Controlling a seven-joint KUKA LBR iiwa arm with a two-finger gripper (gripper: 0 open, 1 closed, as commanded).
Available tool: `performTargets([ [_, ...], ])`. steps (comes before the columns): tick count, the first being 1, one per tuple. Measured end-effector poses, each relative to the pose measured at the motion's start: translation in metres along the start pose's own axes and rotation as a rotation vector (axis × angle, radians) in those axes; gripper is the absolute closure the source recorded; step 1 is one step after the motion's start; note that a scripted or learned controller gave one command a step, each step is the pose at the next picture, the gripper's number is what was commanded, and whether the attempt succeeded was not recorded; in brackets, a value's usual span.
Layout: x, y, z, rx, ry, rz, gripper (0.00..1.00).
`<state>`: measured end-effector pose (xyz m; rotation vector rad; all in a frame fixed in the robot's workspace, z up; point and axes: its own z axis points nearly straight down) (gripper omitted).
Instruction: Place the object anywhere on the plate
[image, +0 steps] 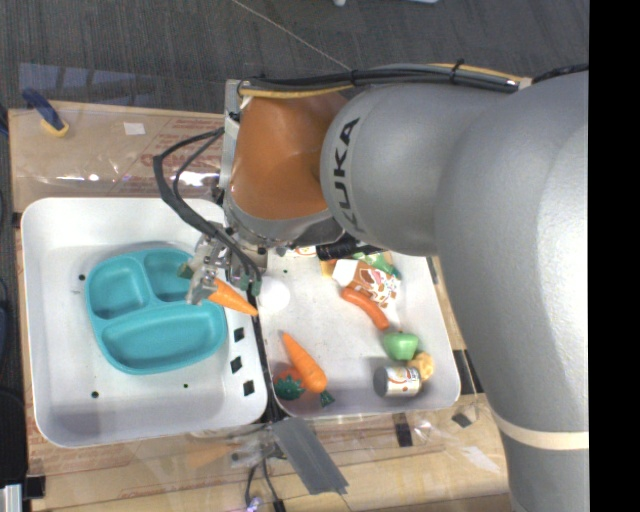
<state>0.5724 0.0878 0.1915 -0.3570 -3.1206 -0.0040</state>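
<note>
seeing our gripper (213, 275) pinching a carrot (232, 298) over the teal plate (150, 335) in the left bin (45, 300); another carrot (303, 363) in the right bin (440, 345).

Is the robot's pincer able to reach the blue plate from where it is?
Probably yes. The pincer hangs right at the blue plate's right edge with an orange carrot at its tip, and nothing lies between them.

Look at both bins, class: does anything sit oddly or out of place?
One thing stands out: a small orange carrot hangs tilted at the gripper, over the right edge of the teal plate, not lying flat in it. The other toys, including a second carrot and a can, lie loosely in the right bin, nothing spilled.
</note>
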Motion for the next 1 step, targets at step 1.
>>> performTargets([
  [1,-0.0018,-0.0045,-0.0001,0.002,-0.001,0.007,0.00],
])
